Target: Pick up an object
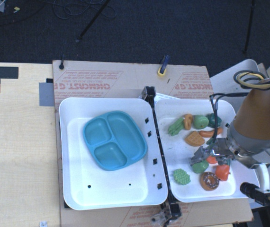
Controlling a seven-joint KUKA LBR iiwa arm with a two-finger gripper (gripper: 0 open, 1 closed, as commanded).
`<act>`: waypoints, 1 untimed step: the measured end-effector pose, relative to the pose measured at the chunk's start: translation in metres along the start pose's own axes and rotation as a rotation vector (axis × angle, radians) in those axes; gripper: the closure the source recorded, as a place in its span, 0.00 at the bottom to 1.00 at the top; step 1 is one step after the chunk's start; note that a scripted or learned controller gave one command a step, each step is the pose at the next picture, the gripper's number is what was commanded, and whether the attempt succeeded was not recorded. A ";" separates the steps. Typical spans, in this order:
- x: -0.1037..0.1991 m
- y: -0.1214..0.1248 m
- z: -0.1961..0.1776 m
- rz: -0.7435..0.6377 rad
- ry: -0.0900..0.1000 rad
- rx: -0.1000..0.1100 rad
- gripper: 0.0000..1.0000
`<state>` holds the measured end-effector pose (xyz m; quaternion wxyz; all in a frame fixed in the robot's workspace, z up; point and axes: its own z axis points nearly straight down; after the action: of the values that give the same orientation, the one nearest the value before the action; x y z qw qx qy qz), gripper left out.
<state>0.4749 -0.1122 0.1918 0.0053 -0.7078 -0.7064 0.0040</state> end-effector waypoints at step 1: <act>0.000 0.003 -0.005 -0.002 -0.002 -0.012 0.00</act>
<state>0.4776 -0.1127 0.1967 0.0006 -0.7073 -0.7069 0.0007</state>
